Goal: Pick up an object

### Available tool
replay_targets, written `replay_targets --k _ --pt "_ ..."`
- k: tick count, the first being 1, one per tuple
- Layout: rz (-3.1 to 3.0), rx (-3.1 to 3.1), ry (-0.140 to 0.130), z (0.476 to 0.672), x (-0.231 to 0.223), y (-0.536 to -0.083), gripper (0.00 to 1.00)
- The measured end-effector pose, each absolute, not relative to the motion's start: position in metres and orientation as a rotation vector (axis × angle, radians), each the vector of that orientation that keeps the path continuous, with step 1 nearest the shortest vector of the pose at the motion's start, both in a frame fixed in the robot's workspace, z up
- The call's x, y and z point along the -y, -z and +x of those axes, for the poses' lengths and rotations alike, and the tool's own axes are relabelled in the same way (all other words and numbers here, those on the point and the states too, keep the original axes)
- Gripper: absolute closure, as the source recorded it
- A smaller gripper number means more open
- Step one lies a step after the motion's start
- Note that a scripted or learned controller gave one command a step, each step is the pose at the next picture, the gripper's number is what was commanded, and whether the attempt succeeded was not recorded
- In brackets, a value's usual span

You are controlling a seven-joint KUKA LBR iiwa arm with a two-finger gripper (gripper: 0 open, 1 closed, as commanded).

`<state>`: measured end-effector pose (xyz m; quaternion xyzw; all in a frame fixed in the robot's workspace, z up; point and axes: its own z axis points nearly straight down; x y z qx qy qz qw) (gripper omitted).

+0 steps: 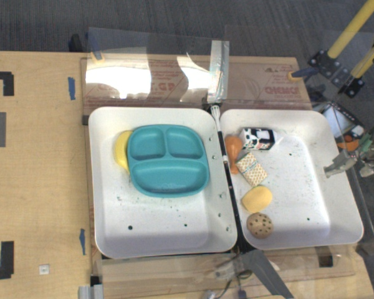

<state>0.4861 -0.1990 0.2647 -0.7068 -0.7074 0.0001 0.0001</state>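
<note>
The right bin [299, 220] holds several small objects along its left side. A black-and-white cow toy [257, 138] lies at the back, with an orange piece [234, 148] beside it. In front of them are a checkered packet [252, 169], a yellow lump [257, 199] and a brown speckled ball [259, 225]. My gripper [341, 163] hangs over the right rim of this bin, well to the right of all these objects and holding nothing that I can see.
The left bin [156, 229] carries a teal divided plate [168, 159] lying partly over a yellow object [120, 149]. A clear sheet and cardboard [174, 80] lie behind the bins. Yellow-and-black equipment [346, 36] stands at the back right.
</note>
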Motion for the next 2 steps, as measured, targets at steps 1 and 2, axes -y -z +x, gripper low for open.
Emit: replay_targets --k 1,2 --pt "-2.165 2.26 -0.009 0.479 0.13 -0.107 0.0" --pt "-2.164 2.282 0.008 0.514 0.088 -0.197 0.0"
